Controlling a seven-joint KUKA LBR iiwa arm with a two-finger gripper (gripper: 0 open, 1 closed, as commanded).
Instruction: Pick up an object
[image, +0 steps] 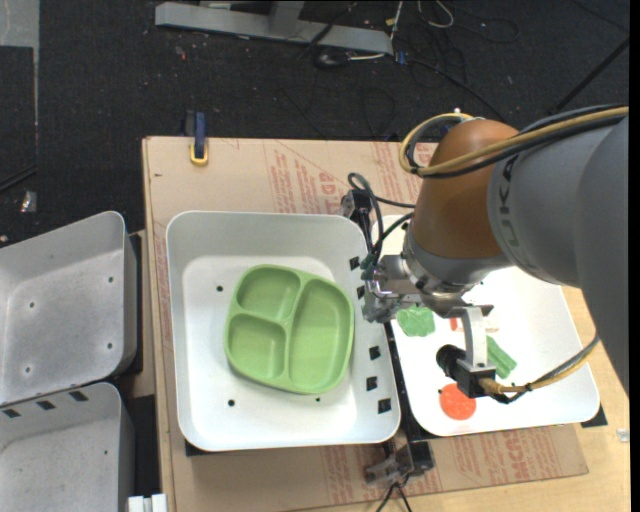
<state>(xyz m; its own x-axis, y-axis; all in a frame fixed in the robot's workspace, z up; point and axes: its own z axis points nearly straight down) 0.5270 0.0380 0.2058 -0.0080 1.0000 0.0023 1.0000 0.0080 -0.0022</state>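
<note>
Green plastic, the light, stiff three-compartment plate (290, 328) in the shallow white bin (200, 400) is judged best gripped at its rim; the end effector's (382, 298) opening cannot be told.

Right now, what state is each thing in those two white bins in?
Green divided plate: flat, right way up, in the left bin.
Orange disc: flat in the right bin.
Green piece: lying in the right bin, partly under the arm.
End effector: over the right bin's left edge.
</note>
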